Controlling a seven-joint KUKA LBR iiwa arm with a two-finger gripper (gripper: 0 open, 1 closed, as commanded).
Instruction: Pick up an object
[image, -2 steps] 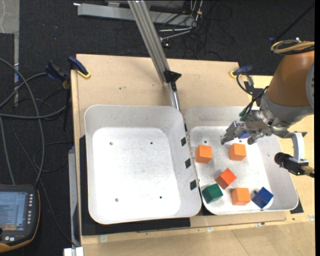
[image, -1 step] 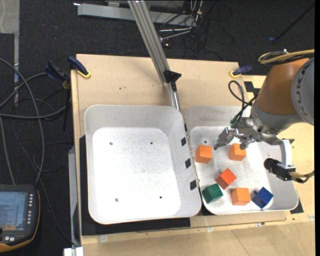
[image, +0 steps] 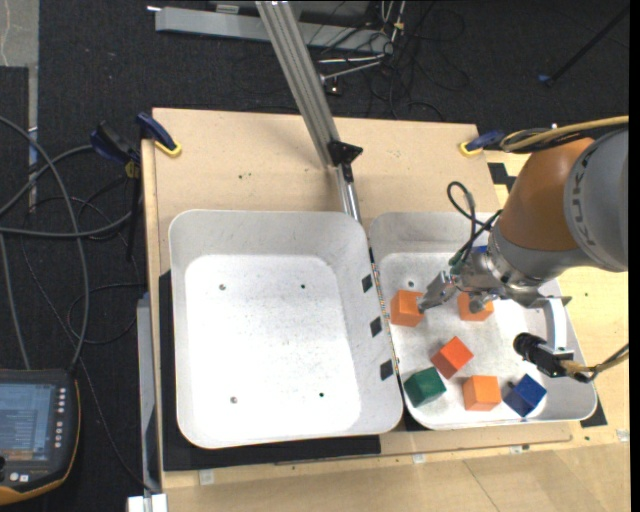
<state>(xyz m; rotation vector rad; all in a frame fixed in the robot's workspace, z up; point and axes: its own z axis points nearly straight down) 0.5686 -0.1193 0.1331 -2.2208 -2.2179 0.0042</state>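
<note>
end effector low in the right bin, between two orange blocks; finger state cannot be told. nearer the front: orange block, green block, another orange, blue block.

Even, bright overhead light; the 2 white bins look slightly washed out, shadows soft, focus fairly sharp throughout.

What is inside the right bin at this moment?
The right bin holds four orange blocks, a green block and a blue block. The arm covers its far right part.
</note>
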